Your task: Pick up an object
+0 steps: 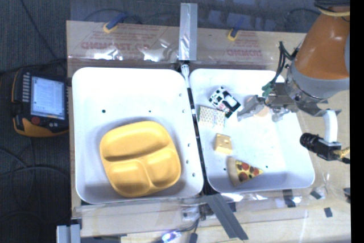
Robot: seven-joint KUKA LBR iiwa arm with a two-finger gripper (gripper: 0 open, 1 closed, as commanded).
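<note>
- Bench (85, 37) carries two shallow white bins side by side; a clear plastic sheet with red lettering lies along the far edge behind them.
- Left bin (91, 88): one yellow compartment tray (139, 157), three sections, sitting toward the near side, slightly rotated.
- Right bin (284, 173): four small objects in its left half.
- Black-and-white patterned block (223, 99) lies nearest the far wall, just right of the divider between bins.
- Flat speckled white card (210, 116) touches or slightly underlaps the patterned block on its near-left side.
- Pale yellow cheese wedge (223, 144) lies alone near mid-bin, apart from the card.
- Pizza slice toy (243, 171) lies near the front wall, point toward the right, crust end on the left.
- Arm (324, 54) enters from the right; orange band sits over the right bin's far-right corner.
- Hand (263, 108) is low over the right bin's middle, just right of the patterned block, well apart from the cheese wedge and pizza slice.
- Hand state: metal fingers (248, 108) point leftward; cannot tell whether they are spread or closed. A small pale orange patch shows at the hand, too small to identify.
- Yellow-and-black control pendant (40, 102) with lit screen lies on the carpet left of the bench.
</note>
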